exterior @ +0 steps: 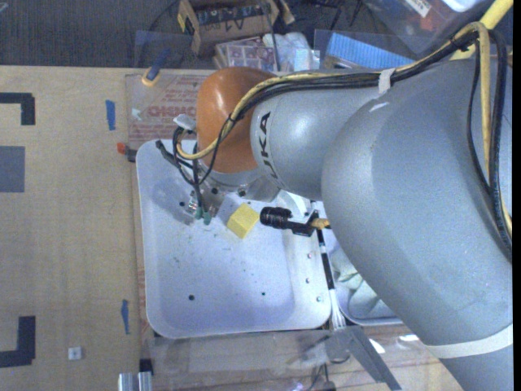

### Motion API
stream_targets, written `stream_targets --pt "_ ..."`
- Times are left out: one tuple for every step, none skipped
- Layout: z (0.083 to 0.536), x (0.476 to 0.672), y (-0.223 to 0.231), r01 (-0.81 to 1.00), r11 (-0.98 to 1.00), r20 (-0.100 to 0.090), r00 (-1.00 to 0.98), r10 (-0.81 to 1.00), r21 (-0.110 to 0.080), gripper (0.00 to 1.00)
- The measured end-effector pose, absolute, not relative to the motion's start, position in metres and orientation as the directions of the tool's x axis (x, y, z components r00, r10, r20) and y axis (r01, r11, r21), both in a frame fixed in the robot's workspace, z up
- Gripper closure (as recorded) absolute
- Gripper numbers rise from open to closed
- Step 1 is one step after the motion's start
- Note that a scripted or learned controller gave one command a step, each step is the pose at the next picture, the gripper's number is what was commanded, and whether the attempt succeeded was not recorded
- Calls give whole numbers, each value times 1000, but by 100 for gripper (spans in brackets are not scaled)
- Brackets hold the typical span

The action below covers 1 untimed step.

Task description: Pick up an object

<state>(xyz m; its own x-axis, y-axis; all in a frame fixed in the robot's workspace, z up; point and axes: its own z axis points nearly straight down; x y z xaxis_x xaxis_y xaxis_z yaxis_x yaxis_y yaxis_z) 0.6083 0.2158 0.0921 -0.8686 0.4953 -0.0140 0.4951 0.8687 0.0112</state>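
Gripper hangs low over the floor of the white bin on the view's left, near its upper part; open or closed can't be told from this angle, and nothing shows held in it. Yellow block lies on the same bin floor, just beside the gripper toward the view's right and a touch lower in frame, apart from it. The block looks squarish and sits turned corner-on, with no clear long axis. Judgement: a short sideways shift toward the right is needed before closing.
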Motion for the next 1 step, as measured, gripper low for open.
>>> stream_targets --pt "190 618 196 443 896 -5 -896 443 3 100"
